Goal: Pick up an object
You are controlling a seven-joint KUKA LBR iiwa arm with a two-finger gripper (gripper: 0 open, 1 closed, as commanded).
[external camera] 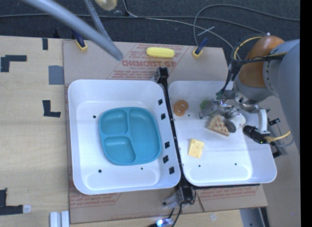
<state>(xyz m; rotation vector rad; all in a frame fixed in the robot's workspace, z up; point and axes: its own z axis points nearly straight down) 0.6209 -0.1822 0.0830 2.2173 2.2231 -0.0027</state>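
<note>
The likely target is the pizza-slice toy (219, 125), lying in the right bin (258, 175) directly beneath the hand (225, 107). The hand hangs low over the slice, presumably lined up for a downward grasp. Whether its digits are spread or pressed together I cannot tell; metal parts blur into the slice, and nothing is clearly pinched.

Taking the slice as landmark: a small green item (205, 105) lies just up-left of it, an orange round toy (181, 107) farther left near the dividing wall, and a yellow cheese wedge (196, 148) down-left. That makes 4 loose pieces in the right bin.

The left bin (83, 172), well left of the slice, holds 1 blue divided plate (130, 135) with 3 compartments, lying flat. Both bins sit on the tabletop (29, 138).
</note>
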